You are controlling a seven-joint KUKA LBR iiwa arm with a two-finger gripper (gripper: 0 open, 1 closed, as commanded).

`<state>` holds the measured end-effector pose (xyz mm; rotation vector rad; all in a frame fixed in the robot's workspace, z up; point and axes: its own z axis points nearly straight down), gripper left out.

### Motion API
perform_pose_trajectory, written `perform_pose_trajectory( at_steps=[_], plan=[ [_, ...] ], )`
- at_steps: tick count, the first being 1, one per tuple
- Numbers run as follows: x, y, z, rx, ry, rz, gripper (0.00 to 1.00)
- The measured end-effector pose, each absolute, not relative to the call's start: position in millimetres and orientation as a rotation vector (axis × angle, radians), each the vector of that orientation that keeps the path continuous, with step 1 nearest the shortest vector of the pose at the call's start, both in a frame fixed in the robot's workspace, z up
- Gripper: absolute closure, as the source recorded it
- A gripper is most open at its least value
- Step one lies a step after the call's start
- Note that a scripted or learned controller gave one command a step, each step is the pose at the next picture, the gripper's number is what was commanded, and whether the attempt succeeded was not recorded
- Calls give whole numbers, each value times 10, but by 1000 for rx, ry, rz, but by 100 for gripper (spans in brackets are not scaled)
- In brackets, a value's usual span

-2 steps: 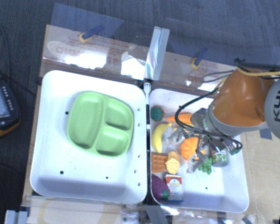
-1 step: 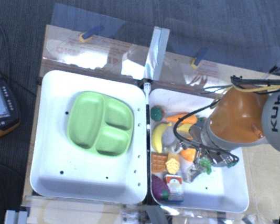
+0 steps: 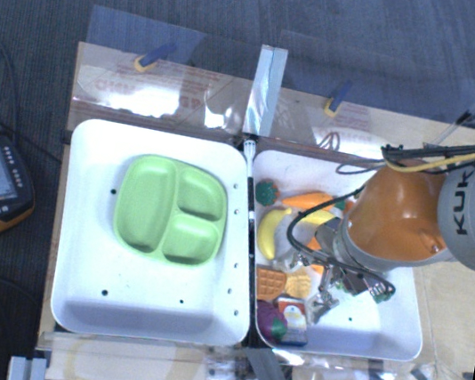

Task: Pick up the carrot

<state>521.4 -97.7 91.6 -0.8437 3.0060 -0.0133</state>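
Two white bins side by side on a bench. Left bin (image 3: 76,293) has a green divided plate (image 3: 171,210) w/ three sections. Right bin (image 3: 392,341) holds toy food: the carrot (image 3: 306,201), orange w/ a green top, lies near the back-left corner, just beside a yellow banana (image 3: 268,233). A waffle (image 3: 270,281) and purple item (image 3: 268,318) sit toward the front. Grey-and-orange arm (image 3: 395,216) reaches in from the right, over the bin; gripper (image 3: 320,300) low, near the waffle, apart from the carrot. Can't tell jaw state.
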Motion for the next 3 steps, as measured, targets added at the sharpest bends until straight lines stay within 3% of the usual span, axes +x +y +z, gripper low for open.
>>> perform_pose_trajectory(
  at_steps=[1,2,3],
  plan=[
    [5814,-1029,902,-474,3094,-2,0],
    [5834,-1023,1012,-473,3088,-7,100],
    [5846,-386,1867,-754,3041,0,100]
  ],
)
